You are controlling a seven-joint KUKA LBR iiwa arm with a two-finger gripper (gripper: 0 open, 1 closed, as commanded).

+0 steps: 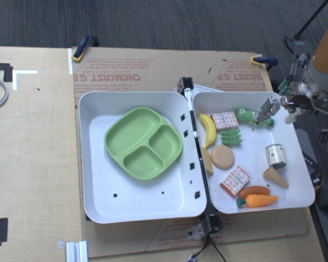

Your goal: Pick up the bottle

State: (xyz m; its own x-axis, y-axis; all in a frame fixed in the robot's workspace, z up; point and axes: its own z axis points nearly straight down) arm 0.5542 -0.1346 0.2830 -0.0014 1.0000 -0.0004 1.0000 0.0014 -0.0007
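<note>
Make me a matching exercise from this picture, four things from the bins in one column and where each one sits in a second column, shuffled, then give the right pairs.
Things:
1. green divided plate
2. banana
3. carrot
4. gripper

Places:
A. near front edge of the right bin
B. at the right bin's far right corner, over the green bottle
C. in the left bin
D. in the right bin beside the divider between the bins

Pairs: 1-C, 2-D, 3-A, 4-B
</note>
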